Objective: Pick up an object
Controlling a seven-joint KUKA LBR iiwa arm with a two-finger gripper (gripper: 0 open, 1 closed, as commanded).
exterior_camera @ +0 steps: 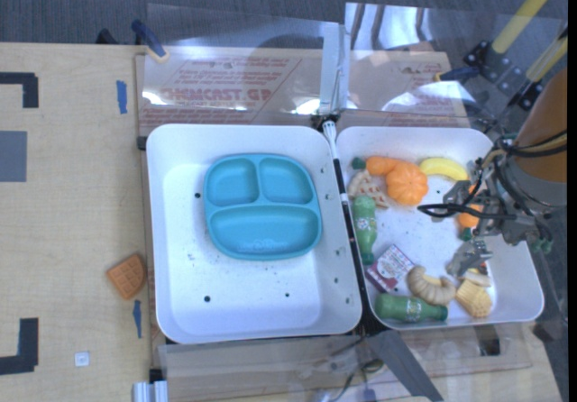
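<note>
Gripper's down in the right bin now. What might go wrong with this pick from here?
1. The gripper sits at the crowded right side of the right bin, over a small orange piece; it may nudge this instead of gripping it.
2. The croissant, corn and green bottle lie packed together, so closing there may catch two things or none.
3. The bin wall is close; the fingers might scrape it.

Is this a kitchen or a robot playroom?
Most likely a robot test lab, not a kitchen. Two white bins sit on a bench, toy food like a banana fills one, and a robot claw reaches in.
</note>
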